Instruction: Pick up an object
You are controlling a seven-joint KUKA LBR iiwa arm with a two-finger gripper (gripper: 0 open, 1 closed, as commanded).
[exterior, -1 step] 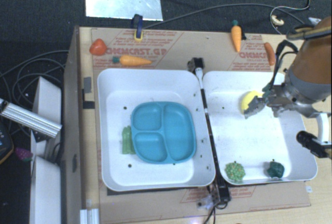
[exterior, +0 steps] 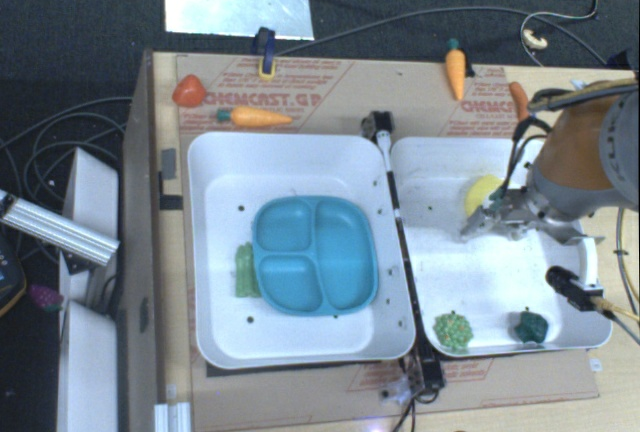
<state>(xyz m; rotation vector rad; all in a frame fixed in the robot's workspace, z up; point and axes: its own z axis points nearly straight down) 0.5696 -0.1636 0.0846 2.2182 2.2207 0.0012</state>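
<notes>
My gripper point(exterior: 492, 219) hangs low over the right bin point(exterior: 500, 270), just in front of a yellow fruit point(exterior: 483, 189) near the bin's back wall. It is close to the fruit, and contact cannot be made out. A light green bunch of grapes point(exterior: 453, 330) and a dark green lump point(exterior: 530, 327) lie at the bin's front edge. The arm's orange band point(exterior: 575, 152) comes in from the right above the bin.
The left bin point(exterior: 225, 170) holds a blue divided plate point(exterior: 315, 253) with a green piece point(exterior: 245, 271) at its left side. On the cardboard behind the bins lie a carrot point(exterior: 255, 117), a red tomato point(exterior: 188, 91) and another carrot point(exterior: 456, 72).
</notes>
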